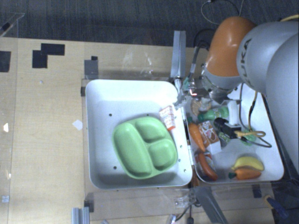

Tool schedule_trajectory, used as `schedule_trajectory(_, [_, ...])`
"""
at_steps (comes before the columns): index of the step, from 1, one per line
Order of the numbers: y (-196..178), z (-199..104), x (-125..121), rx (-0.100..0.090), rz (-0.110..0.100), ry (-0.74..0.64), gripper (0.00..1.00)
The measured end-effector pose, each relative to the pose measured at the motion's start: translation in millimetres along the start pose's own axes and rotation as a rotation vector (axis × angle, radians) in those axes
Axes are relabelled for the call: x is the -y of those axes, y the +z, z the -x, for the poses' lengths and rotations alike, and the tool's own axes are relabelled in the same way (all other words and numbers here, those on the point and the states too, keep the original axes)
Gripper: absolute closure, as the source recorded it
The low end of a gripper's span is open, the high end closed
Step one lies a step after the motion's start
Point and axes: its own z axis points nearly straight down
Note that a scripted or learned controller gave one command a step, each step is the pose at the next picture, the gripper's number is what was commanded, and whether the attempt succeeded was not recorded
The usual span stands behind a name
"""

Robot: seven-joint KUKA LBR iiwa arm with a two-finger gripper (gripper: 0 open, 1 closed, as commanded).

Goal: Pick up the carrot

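Pincer hangs low over the far left corner of the right bin, tucked beneath the wrist; wide or narrow cannot be told from this angle, and nothing is seen held in it. Left bin: a green divided plate lies tilted across its middle. A small red-and-white packet rests against its right wall. Right bin, along the left wall: a long orange item, partly under clutter and not identified with confidence, then a reddish-brown sausage toward the near left corner. Near right corner: banana, and touching it on the near side the carrot, lying roughly parallel to the near wall, dark green end pointing left. It sits well apart from the pincer, diagonally across the bin. Judgement on handling: looks like a small toy carrot, so light and stiff, with a smooth, tapered and probably slippery skin; not fragile. Best hold is likely across the thick orange middle, closing crosswise to its length, not on the thin tip or the green end. Risks: the banana crowds one side, the bin wall the other, so there is little room to come down and the carrot may roll or squirt out.
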Motion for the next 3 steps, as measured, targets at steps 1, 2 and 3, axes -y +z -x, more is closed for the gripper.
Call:
schedule_trajectory(1, [43, -50, 4, 0.017, 0.010, -0.109, 0.00])
schedule_trajectory(2, [0, -27, 117, 0.000, 0.000, -0.178, 0.00])
schedule_trajectory(3, [0, 49, 123, 0.001, 0.001, -0.180, 0.00])
